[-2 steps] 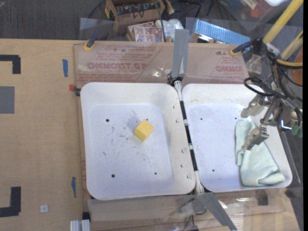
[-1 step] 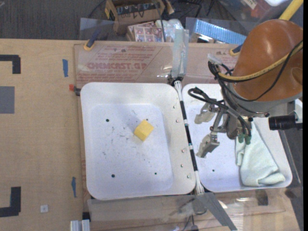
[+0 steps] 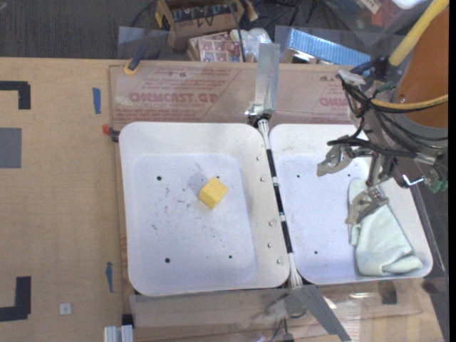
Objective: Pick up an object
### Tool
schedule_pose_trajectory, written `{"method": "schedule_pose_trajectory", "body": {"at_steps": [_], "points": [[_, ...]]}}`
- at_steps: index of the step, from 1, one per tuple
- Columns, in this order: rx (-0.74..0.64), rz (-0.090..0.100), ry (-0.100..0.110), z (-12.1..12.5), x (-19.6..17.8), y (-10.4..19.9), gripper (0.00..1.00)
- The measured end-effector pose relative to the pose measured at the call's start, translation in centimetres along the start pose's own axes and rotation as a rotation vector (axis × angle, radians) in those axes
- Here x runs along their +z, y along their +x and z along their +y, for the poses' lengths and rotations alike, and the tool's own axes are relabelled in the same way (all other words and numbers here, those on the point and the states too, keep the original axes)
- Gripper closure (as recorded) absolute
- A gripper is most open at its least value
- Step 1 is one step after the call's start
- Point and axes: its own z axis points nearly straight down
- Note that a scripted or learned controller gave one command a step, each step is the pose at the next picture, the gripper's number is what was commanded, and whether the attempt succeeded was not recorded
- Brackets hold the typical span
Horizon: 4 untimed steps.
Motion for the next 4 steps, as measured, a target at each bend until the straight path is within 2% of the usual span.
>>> {"method": "schedule_pose_trajectory", "body": {"at_steps": [1, 2, 3, 4], "points": [[-0.409, 0.004, -0.004, 6.7, 2.5, -3.7, 0.0], [-0.463, -0.001, -0.004, 8.4, 2.4, -9.0, 0.0], [-0.346, 0.003, -0.005, 15.0, 10.1, -11.7, 0.0], [-0.491, 0.004, -0.006, 21.5, 13.7, -12.5, 0.0]]}}
